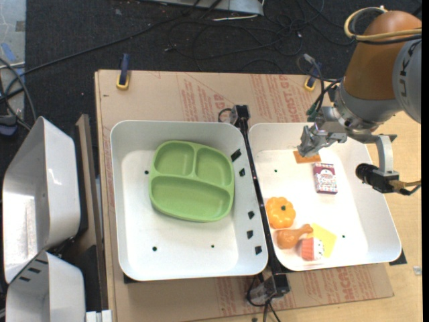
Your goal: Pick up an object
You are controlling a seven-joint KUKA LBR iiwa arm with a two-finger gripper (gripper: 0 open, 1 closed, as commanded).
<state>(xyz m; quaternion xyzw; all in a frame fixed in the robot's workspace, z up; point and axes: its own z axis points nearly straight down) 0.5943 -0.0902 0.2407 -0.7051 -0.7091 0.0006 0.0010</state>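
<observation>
In the right bin (375, 243), the tool (310, 147) touches an orange block (308, 157) — grip state unclear.

Orange flat block (308, 157) — right bin, far edge.

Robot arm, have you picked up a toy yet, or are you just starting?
Not yet. Done: the grey arm's gripper has reached into the right white bin and sits right over a small flat orange piece. In hand: nothing visibly lifted; that piece lies on the bin floor. Left: grabbing and lifting. The pink-and-white box, orange pumpkin and the green divided plate lie untouched.
</observation>
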